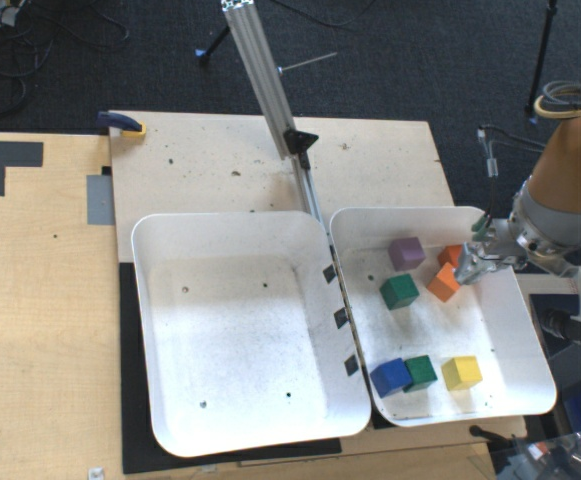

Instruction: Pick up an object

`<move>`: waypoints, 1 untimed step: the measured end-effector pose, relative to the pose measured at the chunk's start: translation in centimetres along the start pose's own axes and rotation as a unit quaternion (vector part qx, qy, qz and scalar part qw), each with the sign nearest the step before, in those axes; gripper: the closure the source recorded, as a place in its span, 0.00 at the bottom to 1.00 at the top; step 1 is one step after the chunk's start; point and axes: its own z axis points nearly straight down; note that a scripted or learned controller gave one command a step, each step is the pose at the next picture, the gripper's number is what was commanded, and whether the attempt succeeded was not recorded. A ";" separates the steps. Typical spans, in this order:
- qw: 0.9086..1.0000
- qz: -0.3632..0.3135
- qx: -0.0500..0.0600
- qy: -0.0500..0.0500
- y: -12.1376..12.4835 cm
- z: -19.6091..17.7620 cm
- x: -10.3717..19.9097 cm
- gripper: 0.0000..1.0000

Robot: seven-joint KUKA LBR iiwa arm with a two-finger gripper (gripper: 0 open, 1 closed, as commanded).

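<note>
Overhead, the single camera view showed two shallow white bins side by side on the bench: the left bin (160,268) in the lower middle of the frame, the right bin (530,358) at lower right. The arm (560,183) reached in from the right edge, and its gripper (473,264) sat over the upper right part of the right bin.

An orange block (443,284) lay tilted just below and left of the fingertips, touching or nearly touching them; a second orange piece (451,256) sat right beside the gripper, partly hidden by it. Whether either piece lay between the fingers could not be made out, and the state of the fingers could not be told from this angle.

Elsewhere in the right bin, a purple block (406,252) rested near the upper middle, with a green block (400,291) just below it. Along the lower part lay a blue block (391,376) touching a second green block (421,371), and a yellow block (461,372) a little apart to their right.

A slanted aluminium rail (267,78) rose from the bench toward the top of the frame.
</note>
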 end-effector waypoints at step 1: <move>1.000 0.000 0.001 0.000 0.1 -3.2 -0.1 1.00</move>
